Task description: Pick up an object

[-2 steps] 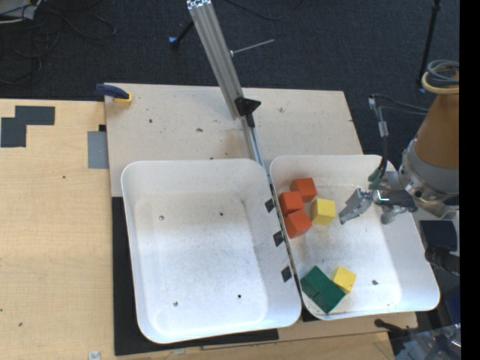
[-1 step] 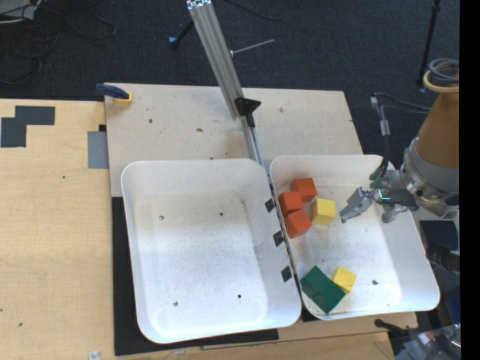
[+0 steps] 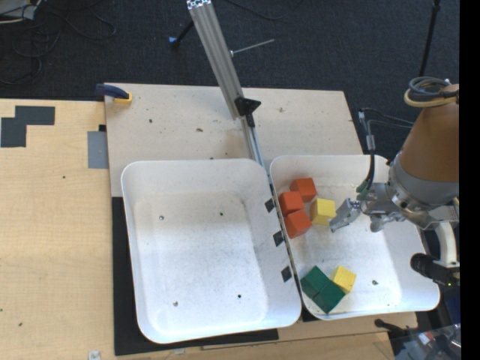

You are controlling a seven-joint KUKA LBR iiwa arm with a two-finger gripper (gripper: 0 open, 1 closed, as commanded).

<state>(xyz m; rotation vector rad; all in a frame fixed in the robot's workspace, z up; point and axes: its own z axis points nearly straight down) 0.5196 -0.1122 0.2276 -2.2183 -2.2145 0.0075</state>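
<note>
Two shallow white bins side by side across the lower half of the frame: left bin (image 3: 150, 193), right bin (image 3: 405, 291). Grey arm (image 3: 429, 156) with orange band entering from the right edge, bent down over the right bin. Gripper (image 3: 346, 217) low in the middle of the right bin, just right of a yellow cube (image 3: 324, 210), seemingly not touching it. Nothing visibly clamped; open or closed impossible to tell at this size.

Three orange cubes (image 3: 295, 202) clustered against the right bin's left wall, upper part, the yellow cube just beside them. Green block (image 3: 322, 287) near the bin's lower left corner, a second yellow cube (image 3: 344, 278) touching its right side. Slanted aluminium bar (image 3: 221, 55) running from top centre down to between the bins.
</note>
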